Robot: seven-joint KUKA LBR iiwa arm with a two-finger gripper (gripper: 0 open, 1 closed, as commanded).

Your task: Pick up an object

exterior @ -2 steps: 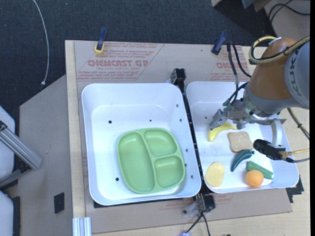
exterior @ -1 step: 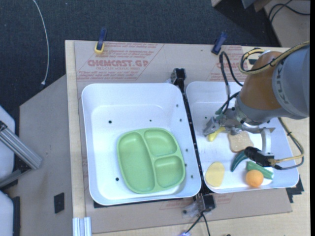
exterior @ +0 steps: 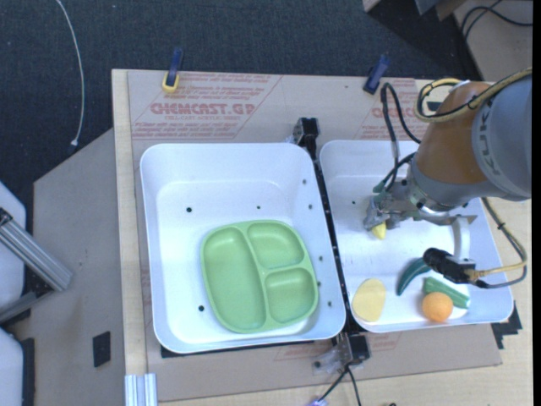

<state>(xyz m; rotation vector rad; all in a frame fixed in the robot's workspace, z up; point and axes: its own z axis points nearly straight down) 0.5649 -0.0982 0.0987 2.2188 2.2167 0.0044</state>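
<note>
Right white bin (exterior: 355,163): hand (exterior: 378,224) over small yellow object (exterior: 380,231); finger state unclear. Green divided tray (exterior: 256,275) left.

Green divided plate (exterior: 258,273) in left bin (exterior: 169,176); tool (exterior: 378,220) over small yellow piece (exterior: 379,231) in right bin (exterior: 355,163).

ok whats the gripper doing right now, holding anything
gripper: low in the right bin, a small yellow object at its tip; a grasp cannot be told.

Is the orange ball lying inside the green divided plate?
No: the orange ball lies in the right bin, near its front edge, while the green divided plate sits in the left bin.
</note>
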